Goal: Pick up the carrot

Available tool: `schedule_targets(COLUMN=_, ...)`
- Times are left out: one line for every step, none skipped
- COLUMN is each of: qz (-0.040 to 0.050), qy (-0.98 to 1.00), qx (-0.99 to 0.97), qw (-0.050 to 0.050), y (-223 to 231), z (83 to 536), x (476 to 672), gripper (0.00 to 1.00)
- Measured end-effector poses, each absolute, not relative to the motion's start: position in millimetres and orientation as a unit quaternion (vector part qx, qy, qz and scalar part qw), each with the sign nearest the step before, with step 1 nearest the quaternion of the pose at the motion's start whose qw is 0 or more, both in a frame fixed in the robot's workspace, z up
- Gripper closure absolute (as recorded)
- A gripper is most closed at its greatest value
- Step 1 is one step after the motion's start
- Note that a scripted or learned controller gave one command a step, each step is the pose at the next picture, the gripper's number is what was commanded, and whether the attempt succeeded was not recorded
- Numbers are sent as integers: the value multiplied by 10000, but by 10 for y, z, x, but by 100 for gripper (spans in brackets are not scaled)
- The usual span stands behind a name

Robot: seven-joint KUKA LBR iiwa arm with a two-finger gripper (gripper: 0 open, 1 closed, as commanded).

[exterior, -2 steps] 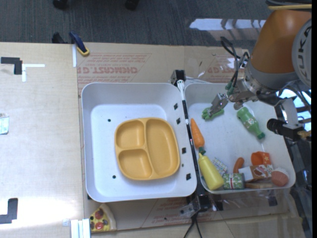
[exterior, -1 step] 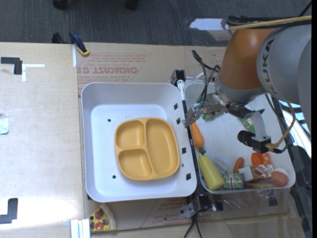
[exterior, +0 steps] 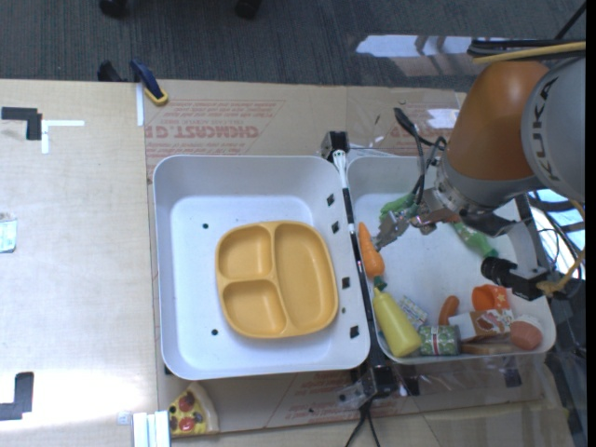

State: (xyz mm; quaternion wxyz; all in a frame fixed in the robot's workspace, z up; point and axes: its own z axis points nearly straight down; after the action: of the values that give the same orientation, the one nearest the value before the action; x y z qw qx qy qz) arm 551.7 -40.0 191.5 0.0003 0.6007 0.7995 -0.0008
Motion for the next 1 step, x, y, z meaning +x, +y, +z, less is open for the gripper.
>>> schedule_targets(qz=-7, qy=7997, qx=6005, qw=2, y=-398, z=1914, x=5518, gripper=0)
